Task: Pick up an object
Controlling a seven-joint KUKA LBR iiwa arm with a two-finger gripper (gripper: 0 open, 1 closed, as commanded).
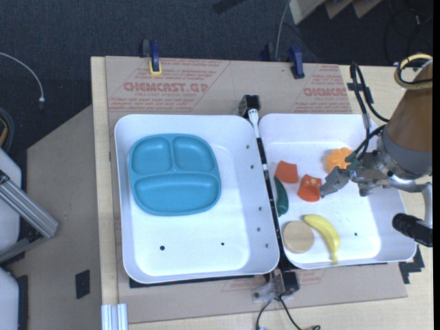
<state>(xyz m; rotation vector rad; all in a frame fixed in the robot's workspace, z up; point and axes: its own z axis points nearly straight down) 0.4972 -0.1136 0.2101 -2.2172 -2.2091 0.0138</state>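
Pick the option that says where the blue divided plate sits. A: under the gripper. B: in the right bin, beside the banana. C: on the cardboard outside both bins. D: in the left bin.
D: the blue divided plate lies in the left bin, while the banana and the gripper are over in the right bin.

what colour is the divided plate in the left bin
Light blue. The divided plate lies in the left bin, plainly shown in the camera view.
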